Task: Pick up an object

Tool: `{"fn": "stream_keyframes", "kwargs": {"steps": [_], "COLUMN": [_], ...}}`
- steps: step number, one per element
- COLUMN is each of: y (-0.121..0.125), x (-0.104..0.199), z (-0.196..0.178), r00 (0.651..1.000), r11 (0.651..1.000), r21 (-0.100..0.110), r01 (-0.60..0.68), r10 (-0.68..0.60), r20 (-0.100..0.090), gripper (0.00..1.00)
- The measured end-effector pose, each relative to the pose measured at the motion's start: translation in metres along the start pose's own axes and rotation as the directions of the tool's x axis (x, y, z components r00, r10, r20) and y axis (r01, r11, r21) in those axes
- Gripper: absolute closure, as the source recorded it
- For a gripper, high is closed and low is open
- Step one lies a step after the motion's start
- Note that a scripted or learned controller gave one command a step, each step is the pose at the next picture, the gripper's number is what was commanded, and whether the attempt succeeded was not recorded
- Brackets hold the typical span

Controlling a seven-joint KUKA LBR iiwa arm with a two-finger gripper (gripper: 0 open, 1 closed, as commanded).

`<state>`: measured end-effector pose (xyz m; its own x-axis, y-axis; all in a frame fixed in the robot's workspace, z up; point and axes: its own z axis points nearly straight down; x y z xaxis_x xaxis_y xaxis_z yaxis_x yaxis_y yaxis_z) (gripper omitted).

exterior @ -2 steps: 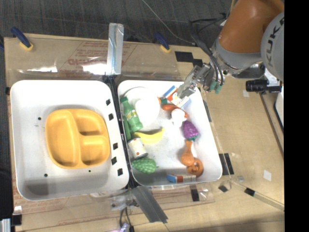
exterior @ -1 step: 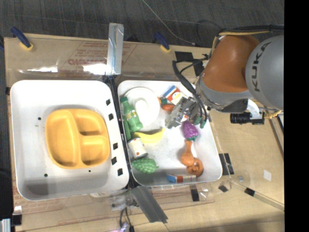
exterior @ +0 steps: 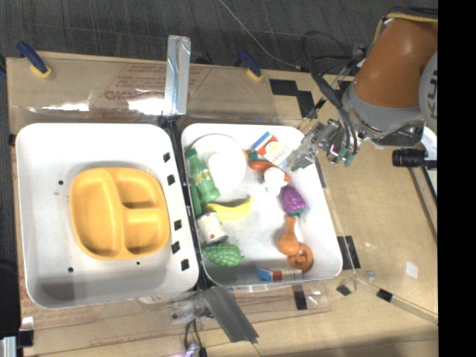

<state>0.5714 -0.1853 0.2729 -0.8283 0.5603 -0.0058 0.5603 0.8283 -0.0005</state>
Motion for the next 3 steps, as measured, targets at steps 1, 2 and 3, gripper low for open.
{"fn": "stream_keyframes", "kwargs": {"steps": [1, 2, 3], "y": [0.042, 0.086, 0.089], "x": [0.034, 0.016, -0.011], "z": [0.054, 0.015, -0.026], "r00": [0.992, 0.990, 0.985], "r11": [0.992, 0.990, 0.985], "r21": [-0.001, -0.003, 0.000], "r01": [0.130, 0.143, -0.174], "r10": [-0.130, -0.143, 0.174], "r20": [-0.006, -0.002, -0.002], "gripper": [1.00, 1.00, 1.00]}}
